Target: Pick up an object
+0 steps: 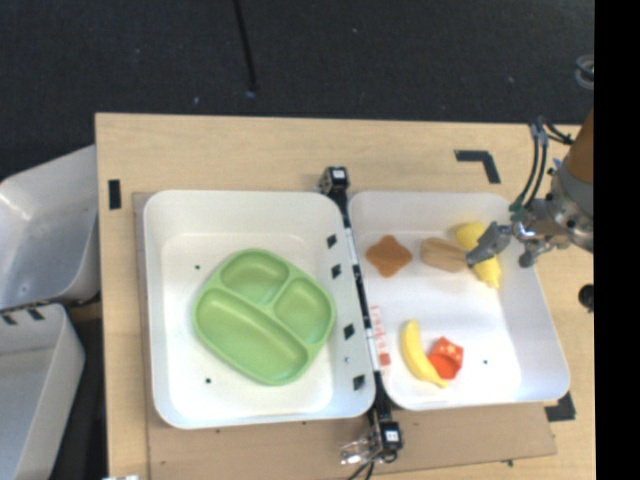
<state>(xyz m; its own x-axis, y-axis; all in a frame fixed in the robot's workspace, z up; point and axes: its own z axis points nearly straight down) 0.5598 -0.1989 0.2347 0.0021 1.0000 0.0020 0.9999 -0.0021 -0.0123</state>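
Gripper (506, 240) sits at the 3 o'clock edge of the right bin (520, 368), fingers spread apart. One finger (487, 242) lies over the yellow lemon-like piece (474, 243), the other finger (527, 249) is off to its 3 o'clock side, out by the bin's rim. Nothing is visibly clamped between them.

The yellow piece: glossy, lumpy, rounded top at 12 o'clock and a narrower tip at 5 o'clock (partly covered by the finger, so its full outline is unclear). It touches the tan oval piece (443, 255) at its 9 o'clock. Further toward 9 o'clock, apart, lies a brown flat piece (389, 256).

Lower in the same bin: a banana (418, 352) with a red piece (446, 357) touching it at 3 o'clock.

Left bin (170, 388) holds a green divided plate (263, 315), three compartments.
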